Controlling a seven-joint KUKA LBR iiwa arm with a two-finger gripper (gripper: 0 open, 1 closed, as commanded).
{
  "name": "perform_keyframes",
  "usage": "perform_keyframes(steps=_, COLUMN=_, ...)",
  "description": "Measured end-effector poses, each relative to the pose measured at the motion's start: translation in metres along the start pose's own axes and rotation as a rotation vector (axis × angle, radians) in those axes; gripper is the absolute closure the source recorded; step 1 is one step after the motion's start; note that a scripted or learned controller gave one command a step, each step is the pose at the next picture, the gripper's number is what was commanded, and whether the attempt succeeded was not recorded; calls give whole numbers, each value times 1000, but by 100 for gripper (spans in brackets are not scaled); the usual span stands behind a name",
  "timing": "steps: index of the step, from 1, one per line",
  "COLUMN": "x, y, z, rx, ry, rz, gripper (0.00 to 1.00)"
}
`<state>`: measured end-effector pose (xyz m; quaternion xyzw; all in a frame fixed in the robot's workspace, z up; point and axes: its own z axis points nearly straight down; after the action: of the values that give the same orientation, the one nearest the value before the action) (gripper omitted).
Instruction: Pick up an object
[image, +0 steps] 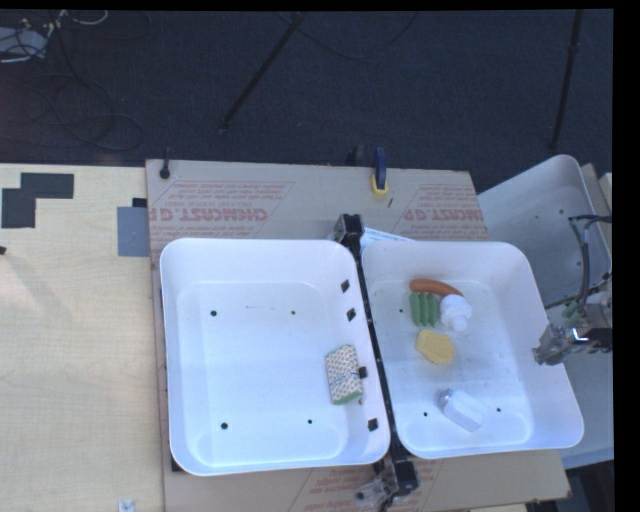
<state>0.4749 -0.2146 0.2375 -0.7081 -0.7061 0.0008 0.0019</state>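
While nothing is yet between my fingers, I hang off the right rim of the right bin, with my gripper just outside its wall and clear of everything lying in it. From this slanted view I cannot tell whether my hand is spread or closed; it shows as a small grey shape with a bright spot on it and some cable looping above.

My choices sit mostly in that right bin. A cluster lies toward its upper middle: an orange carrot-like piece, a green item just below it, and a white round thing touching the green one's side. A yellow lump lies just below that group, and a white block rests apart nearer the front wall. Being loose and flat on the floor, each should be reachable from above.

The left bin holds a single patterned sponge, close to the divider side.

I judge the pick has not begun: I am parked at the edge, low and to the side, and would need to swing inward over the bin before descending on anything.
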Motion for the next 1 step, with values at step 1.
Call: perform_keyframes(steps=1, x=-1, y=0, z=-9, rx=2, ry=1, rz=1, gripper=100)
